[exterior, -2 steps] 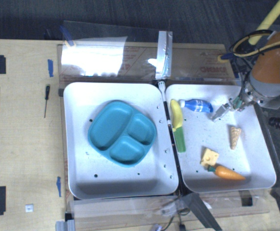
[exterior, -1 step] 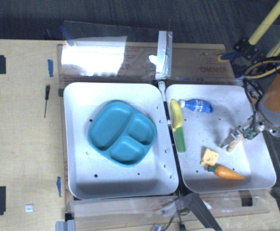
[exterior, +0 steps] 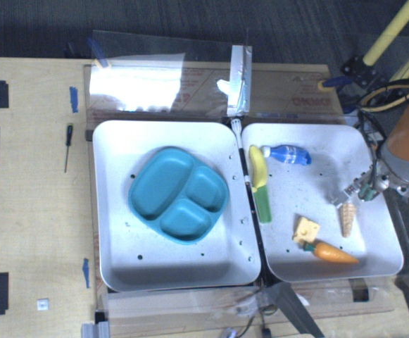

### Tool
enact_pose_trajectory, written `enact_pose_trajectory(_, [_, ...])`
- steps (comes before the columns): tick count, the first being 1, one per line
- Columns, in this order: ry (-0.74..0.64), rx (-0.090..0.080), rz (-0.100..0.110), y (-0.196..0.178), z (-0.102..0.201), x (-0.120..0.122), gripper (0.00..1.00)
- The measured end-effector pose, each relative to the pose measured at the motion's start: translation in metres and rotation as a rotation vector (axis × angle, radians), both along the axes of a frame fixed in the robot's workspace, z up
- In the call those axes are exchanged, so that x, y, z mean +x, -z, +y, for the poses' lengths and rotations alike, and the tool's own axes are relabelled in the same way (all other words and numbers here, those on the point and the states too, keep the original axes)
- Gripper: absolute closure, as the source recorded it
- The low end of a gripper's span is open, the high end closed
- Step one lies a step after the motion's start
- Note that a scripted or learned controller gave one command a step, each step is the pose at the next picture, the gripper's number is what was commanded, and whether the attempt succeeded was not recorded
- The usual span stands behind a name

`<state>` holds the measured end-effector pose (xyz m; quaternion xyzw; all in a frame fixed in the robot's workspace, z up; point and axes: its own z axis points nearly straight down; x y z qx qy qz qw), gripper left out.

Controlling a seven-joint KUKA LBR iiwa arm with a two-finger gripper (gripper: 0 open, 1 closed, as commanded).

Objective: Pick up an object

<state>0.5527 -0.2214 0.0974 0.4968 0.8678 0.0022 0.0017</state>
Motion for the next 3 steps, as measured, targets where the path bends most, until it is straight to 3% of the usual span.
enact_pose_trajectory(1, [0.423,-0.001,-0.005,0.010,0.075,-0.047,1.00])
enact_pose_trajectory(2, [0.423,-0.002,-0.006,0.010,0.074,-0.047,0.00])
enact_pose_trajectory(3, [0.450,-0.001,0.002,-0.074,0.070,-0.026,0.00])
